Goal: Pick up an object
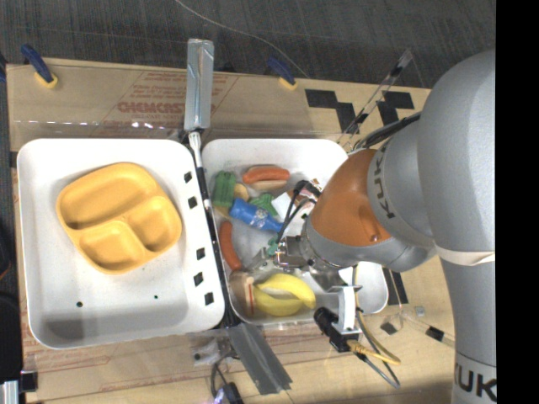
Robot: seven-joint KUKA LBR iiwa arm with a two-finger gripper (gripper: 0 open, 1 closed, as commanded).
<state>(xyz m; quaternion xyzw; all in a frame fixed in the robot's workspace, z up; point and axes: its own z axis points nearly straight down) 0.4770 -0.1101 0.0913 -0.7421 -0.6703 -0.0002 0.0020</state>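
The right bin (221, 151) holds a heap of toy food. A hot dog (266, 175) lies at the back, with a green piece (224, 189) to its left. A blue bottle (253, 215) lies in the middle and a red sausage (227, 244) lies along the left wall. A yellow banana-like toy (285, 295) rests at the front next to a brown round piece (242, 289). My gripper (286, 255) reaches down into the middle of this bin, just above the yellow toy and right of the sausage. The orange wrist band and grey arm hide most of it.
The left bin (34, 301) holds a yellow divided plate (120, 215). A ridge with black clips (202, 251) separates the two bins. The arm body (438, 183) covers the right bin's right side. A metal bar (199, 82) stands at the back.
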